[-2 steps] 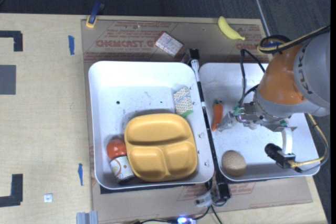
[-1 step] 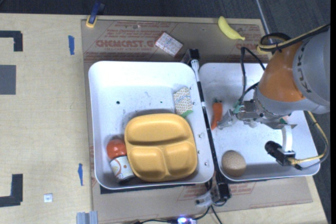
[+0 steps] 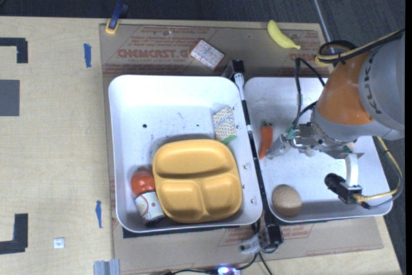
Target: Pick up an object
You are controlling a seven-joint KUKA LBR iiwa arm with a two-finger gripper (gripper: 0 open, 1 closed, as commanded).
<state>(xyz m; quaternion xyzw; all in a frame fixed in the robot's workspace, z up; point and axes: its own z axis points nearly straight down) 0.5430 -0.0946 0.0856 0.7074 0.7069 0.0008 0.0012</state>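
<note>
Carrot (image 3: 265, 140) | right bin (image 3: 322, 203); gripper (image 3: 280, 146) beside it, tips indistinct

— Where's my camera sitting?
— Fixed above the bench (image 3: 51, 138), tilted down, far enough back to take in both bins: left bin (image 3: 122, 138) and right bin (image 3: 309, 96).
— And my arm (image 3: 360, 96)?
— Enters from the right edge.
</note>
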